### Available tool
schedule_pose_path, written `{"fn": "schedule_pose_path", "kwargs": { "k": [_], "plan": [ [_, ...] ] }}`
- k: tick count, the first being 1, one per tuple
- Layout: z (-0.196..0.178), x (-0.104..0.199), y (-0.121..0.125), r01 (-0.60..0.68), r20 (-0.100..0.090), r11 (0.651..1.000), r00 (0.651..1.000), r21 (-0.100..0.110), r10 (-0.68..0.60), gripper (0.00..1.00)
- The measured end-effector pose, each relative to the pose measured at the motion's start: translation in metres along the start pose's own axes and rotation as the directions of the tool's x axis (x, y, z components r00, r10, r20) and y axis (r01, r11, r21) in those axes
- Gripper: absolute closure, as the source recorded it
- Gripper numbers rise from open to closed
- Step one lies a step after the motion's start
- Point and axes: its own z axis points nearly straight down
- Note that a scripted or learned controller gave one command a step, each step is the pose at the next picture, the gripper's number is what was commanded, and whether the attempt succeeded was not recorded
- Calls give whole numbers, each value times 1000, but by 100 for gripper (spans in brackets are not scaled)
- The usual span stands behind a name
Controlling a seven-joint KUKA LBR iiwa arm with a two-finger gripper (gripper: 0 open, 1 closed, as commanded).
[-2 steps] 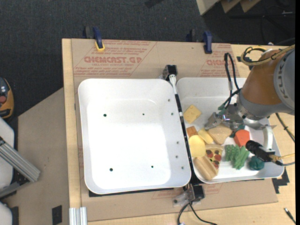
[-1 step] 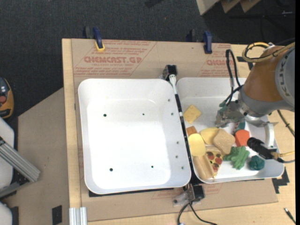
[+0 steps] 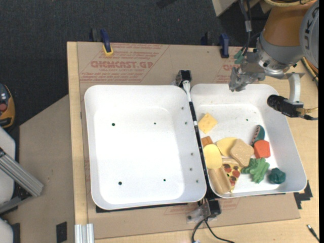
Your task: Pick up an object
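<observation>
Over the far rim of the right shallow white plastic bin (image 3: 296,151), the grey arm with its orange band (image 3: 286,19) is hanging, and its end effector (image 3: 237,83) is sitting above the bin's back left corner, clear of every object. Whether the end effector is released or clenched cannot be told from this angle.

The candidates for picking are all lying in the near half of the right bin. A yellow cheese-like wedge (image 3: 207,123) is resting apart from the rest, close to the divider. A tan bread-slice toy (image 3: 241,152) is leaning on pale yellow rounded pieces (image 3: 215,156). A pizza-slice toy (image 3: 230,173) is lying at the near edge. A green leafy toy (image 3: 257,169), an orange block (image 3: 261,149) and a dark teal lump (image 3: 277,175) are crowding the right side.

The left shallow white bin (image 3: 96,135) is sitting alongside on the brown cardboard-covered counter (image 3: 76,75).
</observation>
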Motion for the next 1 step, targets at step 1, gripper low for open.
{"fn": "schedule_pose_path", "kwargs": {
  "k": [1],
  "plan": [
    [-48, 32, -3, -5, -2, 1000, 1000, 14, 5, 100]
  ]
}}
